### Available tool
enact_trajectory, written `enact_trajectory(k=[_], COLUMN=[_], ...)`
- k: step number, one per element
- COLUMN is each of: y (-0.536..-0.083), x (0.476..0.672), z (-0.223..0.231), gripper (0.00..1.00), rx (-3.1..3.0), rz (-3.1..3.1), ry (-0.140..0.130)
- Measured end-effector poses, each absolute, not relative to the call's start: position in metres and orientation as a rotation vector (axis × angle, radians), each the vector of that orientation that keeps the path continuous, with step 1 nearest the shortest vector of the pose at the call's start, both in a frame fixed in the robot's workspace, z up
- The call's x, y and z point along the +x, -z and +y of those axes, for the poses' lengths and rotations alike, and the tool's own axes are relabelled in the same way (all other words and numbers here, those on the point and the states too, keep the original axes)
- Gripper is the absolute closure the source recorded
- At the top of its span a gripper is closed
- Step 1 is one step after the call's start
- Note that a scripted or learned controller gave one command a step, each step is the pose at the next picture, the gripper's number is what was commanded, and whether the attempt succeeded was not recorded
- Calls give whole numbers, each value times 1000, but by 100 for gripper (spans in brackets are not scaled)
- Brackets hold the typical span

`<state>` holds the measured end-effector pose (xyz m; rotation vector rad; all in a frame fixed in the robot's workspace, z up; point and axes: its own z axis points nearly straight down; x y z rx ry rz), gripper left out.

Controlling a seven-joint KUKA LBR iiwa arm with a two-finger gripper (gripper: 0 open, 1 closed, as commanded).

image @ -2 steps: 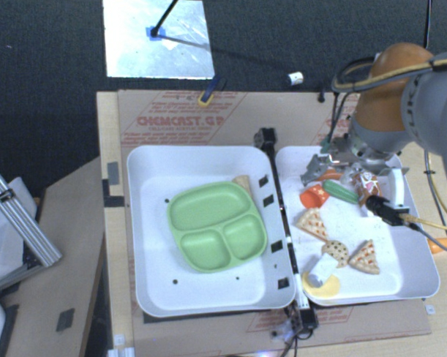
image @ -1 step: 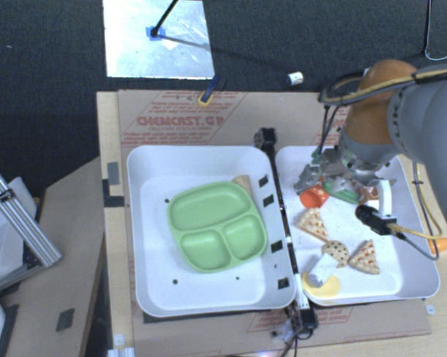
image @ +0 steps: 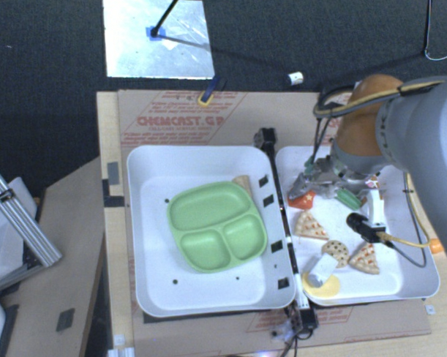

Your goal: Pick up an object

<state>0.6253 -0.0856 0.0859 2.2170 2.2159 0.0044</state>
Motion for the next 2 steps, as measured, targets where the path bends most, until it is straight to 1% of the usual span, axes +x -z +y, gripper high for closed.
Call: enact_trajectory(k=[1, 2], y=[-96, -158], x=[625, 619], z=[-85, -85], gripper=[100, 100], rx=[2219, 2219], rz=[2218, 2218], ry=[-4, -6])
